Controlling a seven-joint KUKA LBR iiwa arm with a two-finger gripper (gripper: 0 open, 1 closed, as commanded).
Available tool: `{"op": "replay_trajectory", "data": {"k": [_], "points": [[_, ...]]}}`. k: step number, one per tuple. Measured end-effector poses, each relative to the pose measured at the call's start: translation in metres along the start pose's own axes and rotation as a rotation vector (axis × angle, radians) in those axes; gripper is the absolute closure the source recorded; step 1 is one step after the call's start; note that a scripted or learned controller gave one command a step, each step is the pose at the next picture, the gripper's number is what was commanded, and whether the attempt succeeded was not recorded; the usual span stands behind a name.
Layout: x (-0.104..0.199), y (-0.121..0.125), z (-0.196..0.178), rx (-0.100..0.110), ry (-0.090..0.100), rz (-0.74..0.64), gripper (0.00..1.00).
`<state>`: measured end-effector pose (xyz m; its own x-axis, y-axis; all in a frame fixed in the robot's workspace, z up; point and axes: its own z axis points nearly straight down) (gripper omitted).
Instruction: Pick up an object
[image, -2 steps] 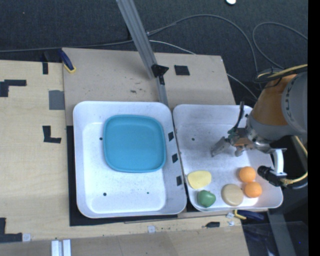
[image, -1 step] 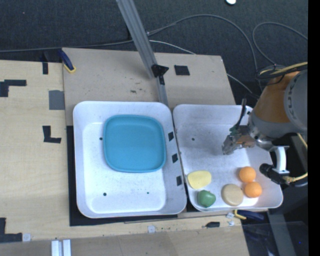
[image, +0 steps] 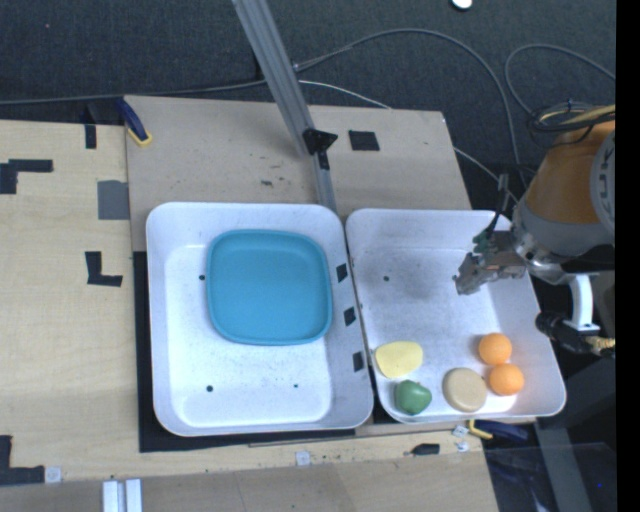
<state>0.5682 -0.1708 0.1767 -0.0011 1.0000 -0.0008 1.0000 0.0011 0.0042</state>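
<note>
The surface (image: 60, 230) is pale wood, marked with scraps of black tape (image: 100, 268); two white bins sit on it side by side; the left bin (image: 175, 400) holds a blue plate (image: 268, 286) lying flat near its middle; the right bin (image: 420, 240) touches it along one edge; a grey metal bar (image: 290, 95) slants down toward the bins; thin cables (image: 400, 45) loop over the dark floor (image: 100, 50) behind.

I count two white bins (image: 175, 400) (image: 420, 225), one blue plate (image: 268, 286). Two orange balls (image: 494, 348) (image: 506, 379). One yellow piece (image: 399, 357), one green (image: 411, 397), one tan (image: 464, 389).
</note>
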Motion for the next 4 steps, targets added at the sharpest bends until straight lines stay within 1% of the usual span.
{"op": "replay_trajectory", "data": {"k": [1, 2, 3, 4], "points": [[0.000, 0.000, -0.035, 0.002, 0.000, 0.001, 1.00], [0.060, 0.000, -0.030, 0.005, 0.002, -0.003, 1.00], [0.109, -0.007, -0.041, 0.004, 0.002, -0.003, 1.00], [0.152, -0.004, -0.041, 0.005, 0.002, -0.003, 1.00]]}}
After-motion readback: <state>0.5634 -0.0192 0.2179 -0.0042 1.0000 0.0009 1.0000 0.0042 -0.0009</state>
